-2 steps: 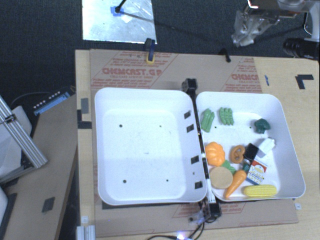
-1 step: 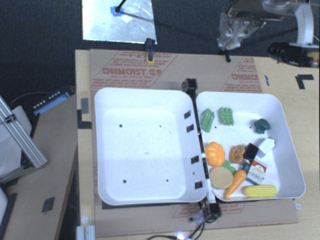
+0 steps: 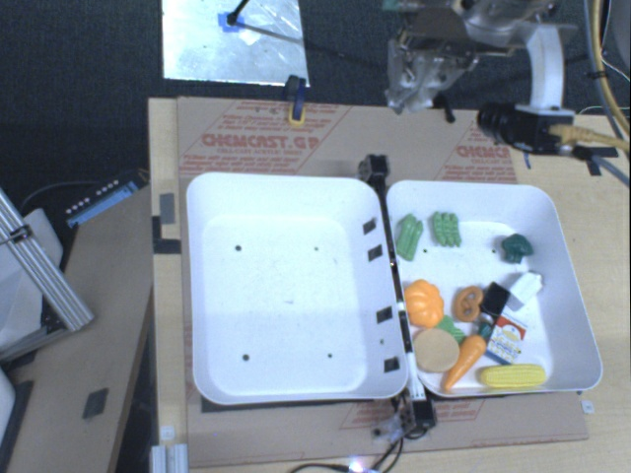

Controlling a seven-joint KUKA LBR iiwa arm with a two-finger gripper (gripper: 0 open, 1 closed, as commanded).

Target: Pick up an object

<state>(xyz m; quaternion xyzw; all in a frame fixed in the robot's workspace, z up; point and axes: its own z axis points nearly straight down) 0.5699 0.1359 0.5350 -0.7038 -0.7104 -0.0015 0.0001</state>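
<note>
Left shallow white plastic bin [image 3: 212,264] holds nothing. Right shallow white plastic bin [image 3: 567,264] carries the toy food: two green ridged vegetables [image 3: 426,232] at back left, orange plastic pumpkin [image 3: 424,303] mid-left, orange carrot [image 3: 463,361], yellow corn cob [image 3: 511,375] at front. End effector [image 3: 414,92] hangs above the counter [image 3: 256,136] behind the right bin, nothing between its fingers; spread or pressed together, can't tell.

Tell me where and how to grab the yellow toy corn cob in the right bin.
Grip the yellow toy corn cob across its narrow middle, coming straight down from above. It lies flat and roughly horizontal along the near wall of the right white bin, so the fingers should close across its short width. The orange toy carrot sits close at its left end, so staying mid-length or slightly right likely leaves more finger room.
</note>
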